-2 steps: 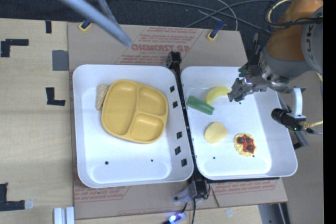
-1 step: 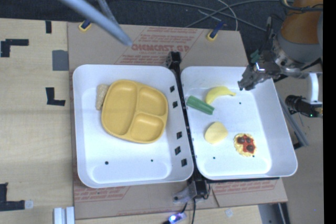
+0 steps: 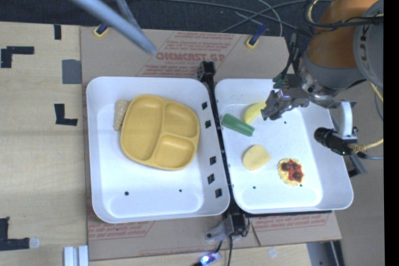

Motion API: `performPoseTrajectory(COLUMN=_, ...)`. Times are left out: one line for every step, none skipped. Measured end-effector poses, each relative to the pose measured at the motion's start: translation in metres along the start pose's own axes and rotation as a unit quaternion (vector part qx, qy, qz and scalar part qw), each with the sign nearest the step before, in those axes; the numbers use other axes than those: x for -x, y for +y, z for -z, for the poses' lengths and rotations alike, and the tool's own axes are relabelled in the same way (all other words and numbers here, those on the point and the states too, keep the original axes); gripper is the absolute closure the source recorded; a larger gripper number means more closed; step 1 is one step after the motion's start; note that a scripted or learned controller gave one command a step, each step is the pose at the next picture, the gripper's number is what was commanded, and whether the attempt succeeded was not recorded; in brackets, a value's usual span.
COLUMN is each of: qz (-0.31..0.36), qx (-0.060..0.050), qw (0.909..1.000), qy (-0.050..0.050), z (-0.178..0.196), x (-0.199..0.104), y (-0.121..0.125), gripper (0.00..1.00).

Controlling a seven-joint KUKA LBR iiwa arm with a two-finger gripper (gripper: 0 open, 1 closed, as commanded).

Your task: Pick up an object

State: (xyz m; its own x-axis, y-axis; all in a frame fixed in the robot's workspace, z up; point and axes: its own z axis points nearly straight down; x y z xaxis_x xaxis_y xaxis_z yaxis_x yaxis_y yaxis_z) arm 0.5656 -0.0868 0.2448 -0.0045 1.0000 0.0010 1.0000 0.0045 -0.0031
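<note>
White plastic, two shallow bins side by side on the table, seen from above at a slant. In the left bin (image 3: 106, 196) lies a yellow divided plate (image 3: 159, 131), and a tan slab (image 3: 120, 115) peeks out from under its left edge. I reach in from the right, my orange band high in the corner, and my gripper (image 3: 273, 109) hangs low over the upper part of the right bin (image 3: 324, 193). It sits just beside a yellow lump (image 3: 252, 113), at that lump's right side; whether my fingers are spread or closed I cannot tell, and I see nothing between them. A green stick (image 3: 237, 124) lies tilted just below the lump, touching it, near the bin's left wall. Further down rests a pale yellow piece (image 3: 255, 157), and to its right a small pizza (image 3: 290, 171) with red topping, apart from my gripper.
</note>
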Motion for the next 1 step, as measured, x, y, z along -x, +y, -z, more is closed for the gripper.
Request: performPoseTrajectory(qz=0.0, qx=0.0, qw=1.0, qy=0.0, z=0.0019, x=-0.0448, y=-0.0126, gripper=1.0)
